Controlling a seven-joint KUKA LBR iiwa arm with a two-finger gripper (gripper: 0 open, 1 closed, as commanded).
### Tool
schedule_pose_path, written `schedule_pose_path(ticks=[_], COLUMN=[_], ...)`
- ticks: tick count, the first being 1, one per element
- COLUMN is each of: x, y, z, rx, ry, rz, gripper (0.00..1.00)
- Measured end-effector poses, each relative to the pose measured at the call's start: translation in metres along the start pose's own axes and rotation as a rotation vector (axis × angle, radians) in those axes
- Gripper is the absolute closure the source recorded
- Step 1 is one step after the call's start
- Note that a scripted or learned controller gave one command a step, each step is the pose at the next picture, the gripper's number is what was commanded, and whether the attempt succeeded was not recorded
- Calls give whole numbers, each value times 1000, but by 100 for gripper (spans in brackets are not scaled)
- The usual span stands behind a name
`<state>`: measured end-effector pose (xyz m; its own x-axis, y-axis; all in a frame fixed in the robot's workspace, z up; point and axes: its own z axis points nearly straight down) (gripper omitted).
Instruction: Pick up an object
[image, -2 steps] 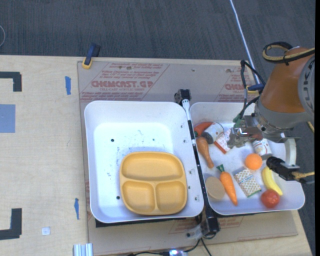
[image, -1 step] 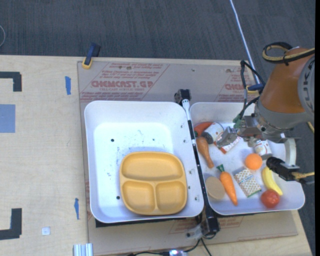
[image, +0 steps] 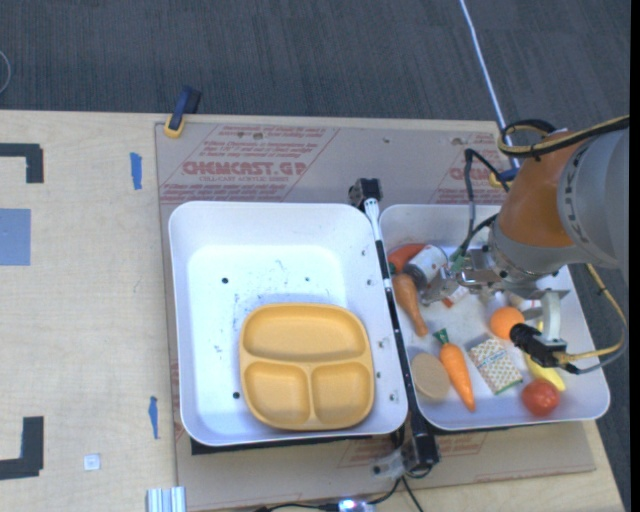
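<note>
Right bin (image: 590, 405): carrot (image: 457, 373), orange (image: 506, 323), tomato (image: 540, 398), banana (image: 545, 373), packet (image: 496, 364) and disc (image: 431, 377) lying loose; gripper (image: 478, 281) low above them, grip state unreadable; left bin (image: 190, 300): yellow tray (image: 305, 362).

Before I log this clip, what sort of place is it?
Likely a robotics lab grasping bench: two shallow white bins on a taped board, a grey arm with an orange band, and plastic toy food such as an orange carrot beside a yellow divided plastic plate.

Pale wooden bench (image: 80, 330) with blue tape marks (image: 135, 170), dark grey carpet (image: 300, 50) beyond.
</note>
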<state>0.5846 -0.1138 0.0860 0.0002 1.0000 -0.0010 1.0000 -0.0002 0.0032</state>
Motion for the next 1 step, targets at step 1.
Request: schedule_pose_path(ticks=[1], x=[22], y=[0], z=[0], rx=[2], ry=[1], rz=[0], gripper=[0])
